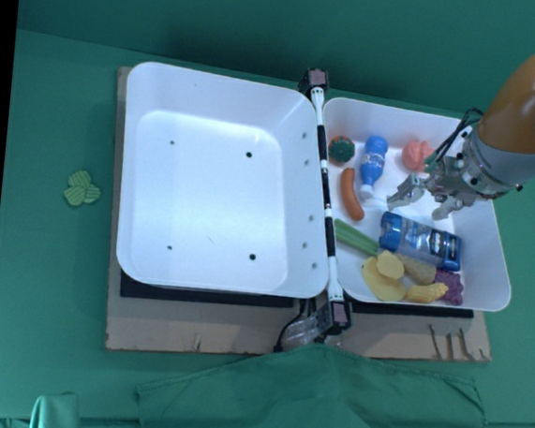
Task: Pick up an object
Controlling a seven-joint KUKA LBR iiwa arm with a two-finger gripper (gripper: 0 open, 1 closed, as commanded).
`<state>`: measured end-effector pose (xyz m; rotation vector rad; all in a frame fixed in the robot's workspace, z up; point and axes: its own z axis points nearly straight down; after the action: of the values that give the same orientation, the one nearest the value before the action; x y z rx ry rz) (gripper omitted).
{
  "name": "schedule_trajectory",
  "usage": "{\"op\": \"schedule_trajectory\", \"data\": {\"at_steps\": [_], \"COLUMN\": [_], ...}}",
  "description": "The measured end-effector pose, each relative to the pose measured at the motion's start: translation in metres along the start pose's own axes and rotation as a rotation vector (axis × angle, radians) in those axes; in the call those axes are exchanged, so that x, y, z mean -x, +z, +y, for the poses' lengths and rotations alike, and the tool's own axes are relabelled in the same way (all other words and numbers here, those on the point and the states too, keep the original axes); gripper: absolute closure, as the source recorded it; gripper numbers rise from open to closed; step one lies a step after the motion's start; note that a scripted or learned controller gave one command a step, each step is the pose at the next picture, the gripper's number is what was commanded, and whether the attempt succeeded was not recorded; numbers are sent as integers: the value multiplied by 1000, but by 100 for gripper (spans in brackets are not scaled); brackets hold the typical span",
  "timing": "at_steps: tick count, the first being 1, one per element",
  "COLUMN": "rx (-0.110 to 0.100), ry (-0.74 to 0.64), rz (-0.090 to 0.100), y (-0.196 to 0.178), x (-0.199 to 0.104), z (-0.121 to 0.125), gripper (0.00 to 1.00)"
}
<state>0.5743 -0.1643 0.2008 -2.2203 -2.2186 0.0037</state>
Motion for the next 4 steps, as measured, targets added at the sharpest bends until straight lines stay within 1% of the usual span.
{"op": "schedule_trajectory", "data": {"at_steps": [1,2,3,4], "rx": [15,1,3,7], "ry": [-1,2,5,5], "rz": [-5,-2,-4,-6], "y": [17,12,0,-1], "x": [-9,-35,-33,-33], "z": [69,87,87,88], "gripper": [0,0,100,0]}}
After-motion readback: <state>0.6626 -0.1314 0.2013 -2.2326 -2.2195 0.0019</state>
